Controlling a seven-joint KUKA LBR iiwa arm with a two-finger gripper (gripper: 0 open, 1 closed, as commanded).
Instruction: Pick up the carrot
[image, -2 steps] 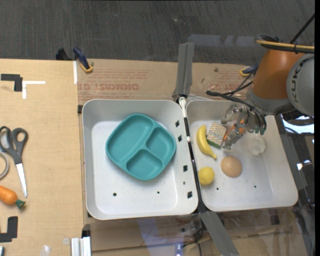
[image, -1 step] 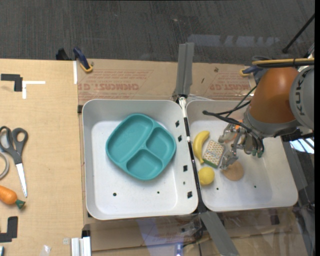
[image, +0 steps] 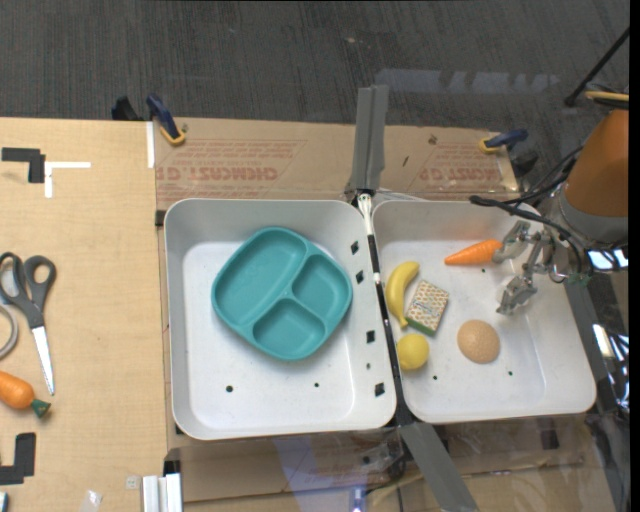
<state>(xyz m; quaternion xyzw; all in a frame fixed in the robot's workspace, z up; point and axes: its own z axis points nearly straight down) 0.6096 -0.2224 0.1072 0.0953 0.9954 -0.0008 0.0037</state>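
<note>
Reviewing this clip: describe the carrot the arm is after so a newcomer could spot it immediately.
Look in the right-hand white bin, along its far edge. The carrot lies there, just left of the gripper. It is the one orange, tapered item; the banana and lemon are yellow.

In the right bin (image: 560, 400) the claw (image: 522, 272) hangs just right of the carrot (image: 473, 253), with a banana (image: 400, 289), lemon (image: 412, 351), sponge (image: 428, 305) and egg (image: 479, 341) nearer, while a teal divided plate (image: 283, 292) lies in the left bin (image: 200, 390).

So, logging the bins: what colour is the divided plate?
Teal, seen plainly in the camera view: the divided plate.
</note>
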